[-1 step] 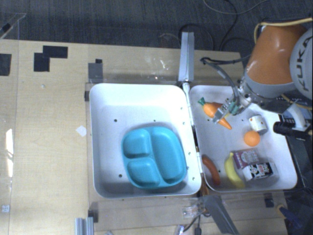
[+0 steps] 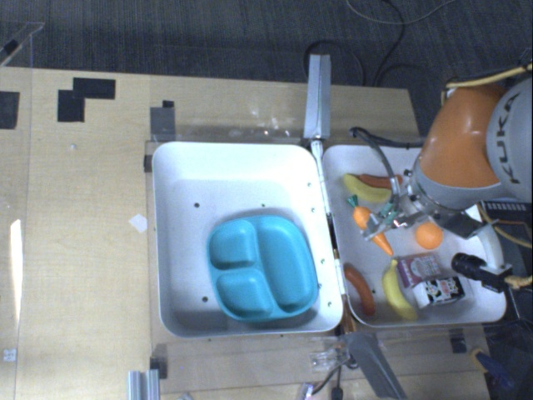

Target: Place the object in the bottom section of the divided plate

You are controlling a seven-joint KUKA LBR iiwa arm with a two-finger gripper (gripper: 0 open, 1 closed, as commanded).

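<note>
Across the pale wooden worktop, two shallow white bins are sitting side by side, with dark grey carpet and a loose black cable lying beyond the far edge. Black tape marks are showing at the far left of the wood.

The left bin is holding a blue divided plate, lying toward its near side with all three sections bare. The right bin is holding a jumble of toy food: a yellow banana at the far side touching a red sausage, an orange carrot near the middle, an orange ball to its right, a second sausage and a second banana at the near side, and a small carton lying on its side.

The grey and orange arm is reaching in from the right, and its pincer is hanging low over the right bin, just beside the carrot, which seems the closest thing to it. Whether the pincer is spread or closed, and whether it is gripping anything, I cannot tell. The carrot is lying well apart from the plate, across the wall between the bins.
</note>
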